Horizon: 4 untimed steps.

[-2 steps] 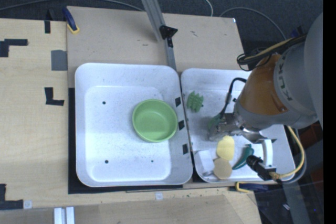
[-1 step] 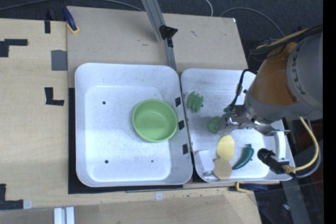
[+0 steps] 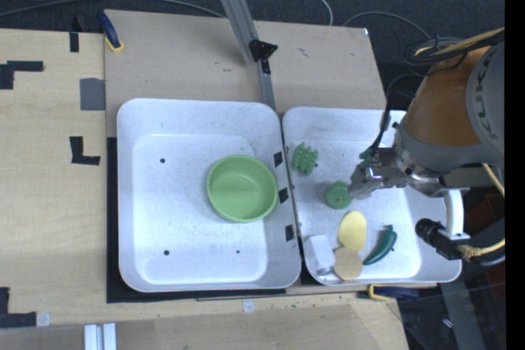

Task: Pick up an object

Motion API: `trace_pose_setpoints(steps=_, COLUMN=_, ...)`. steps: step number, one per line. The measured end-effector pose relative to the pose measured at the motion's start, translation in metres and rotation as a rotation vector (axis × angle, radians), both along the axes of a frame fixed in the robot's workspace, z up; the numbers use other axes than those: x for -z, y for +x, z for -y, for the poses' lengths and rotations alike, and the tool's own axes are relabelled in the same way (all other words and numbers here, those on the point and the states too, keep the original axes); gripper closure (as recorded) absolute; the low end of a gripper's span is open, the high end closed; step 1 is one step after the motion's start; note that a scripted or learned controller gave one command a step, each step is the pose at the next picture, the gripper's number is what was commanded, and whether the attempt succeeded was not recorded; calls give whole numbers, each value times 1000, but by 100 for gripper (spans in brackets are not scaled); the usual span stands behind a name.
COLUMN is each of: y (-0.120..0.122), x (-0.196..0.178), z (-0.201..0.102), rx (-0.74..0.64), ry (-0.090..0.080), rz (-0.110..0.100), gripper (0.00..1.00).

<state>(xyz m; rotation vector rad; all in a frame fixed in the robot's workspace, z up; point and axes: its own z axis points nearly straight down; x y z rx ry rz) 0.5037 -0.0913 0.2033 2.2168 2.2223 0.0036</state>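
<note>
**Operator:** Pincer (image 3: 361,186) was down in the right bin (image 3: 410,270) when I checked, its tip just beside a small round green piece (image 3: 335,195). I could not tell how it was set; the wrist blocked my look at it.

**Colleague:** So nothing was lifted?

**Operator:** Not as far as I could see. I judged the pick as not yet done: the green piece lay on the bin floor, and I saw nothing carried. What remained was the grab itself and the lift.

**Colleague:** What else was within reach?

**Operator:** A spiky green toy (image 3: 304,158) lay nearer the divider. A yellow lemon-shaped piece (image 3: 353,229), a tan piece (image 3: 347,264) touching it, and a dark green pepper-like thing (image 3: 381,245) sat near the front edge. A green bowl (image 3: 241,188) stood alone in the left bin (image 3: 148,135), well apart from the arm.

**Colleague:** Any labels or brand marks?

**Operator:** Part of some lettering showed on the arm's orange band (image 3: 447,106), too cut off to read with confidence. I read nothing on the bins, the toys, or the surface (image 3: 189,53).
</note>
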Motion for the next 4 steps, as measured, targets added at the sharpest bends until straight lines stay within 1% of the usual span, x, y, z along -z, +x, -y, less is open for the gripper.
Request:
trace_pose_setpoints(steps=1, y=-4, x=-43, z=-1, rx=1, ry=0, rz=-1, gripper=100)
trace_pose_setpoints(steps=2, y=15, x=-38, z=-62, rx=-5, ry=2, rz=-5, gripper=100)
trace_pose_setpoints(steps=3, y=30, x=-41, z=-107, rx=-4, ry=2, rz=-5, gripper=100)
trace_pose_setpoints(steps=4, y=36, x=-44, z=-155, rx=-4, ry=2, rz=-5, gripper=100)
